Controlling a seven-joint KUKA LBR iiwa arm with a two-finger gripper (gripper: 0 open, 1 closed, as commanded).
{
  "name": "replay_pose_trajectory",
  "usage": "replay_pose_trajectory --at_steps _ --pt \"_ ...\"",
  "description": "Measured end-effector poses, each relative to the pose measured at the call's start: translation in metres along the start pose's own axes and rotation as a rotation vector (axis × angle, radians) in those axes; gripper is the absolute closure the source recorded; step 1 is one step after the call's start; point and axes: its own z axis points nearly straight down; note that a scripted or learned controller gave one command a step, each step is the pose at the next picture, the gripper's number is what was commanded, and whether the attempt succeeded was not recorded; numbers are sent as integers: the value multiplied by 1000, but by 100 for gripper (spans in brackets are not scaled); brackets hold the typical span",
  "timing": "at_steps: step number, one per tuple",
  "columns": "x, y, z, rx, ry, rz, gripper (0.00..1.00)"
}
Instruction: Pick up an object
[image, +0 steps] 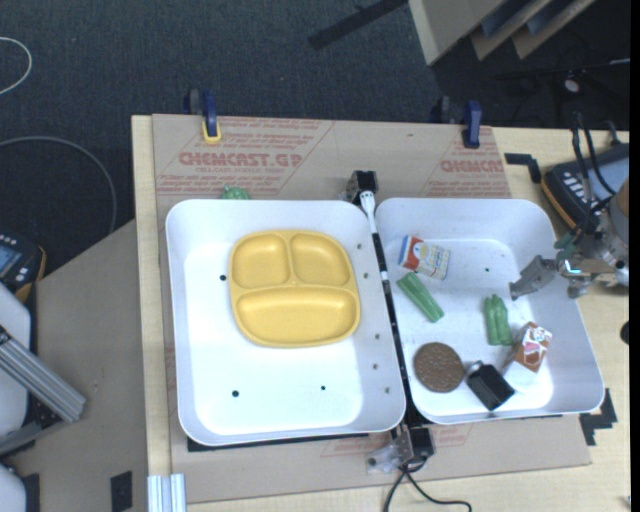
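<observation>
Now we hover our end effector (528, 280), fingers spread and holding nothing, at the right white bin's (470, 215) edge; next we should descend onto the nearby green cylindrical block (496, 319).

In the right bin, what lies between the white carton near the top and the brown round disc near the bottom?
A green piece lies slantwise between the carton and the brown disc, as the camera view shows.
</observation>
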Motion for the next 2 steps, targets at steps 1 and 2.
replay_pose_trajectory --at_steps 1,2 --pt "77 5 -121 -15 -1 -10 0" --pt "137 -36 -155 -4 0 -5 0"
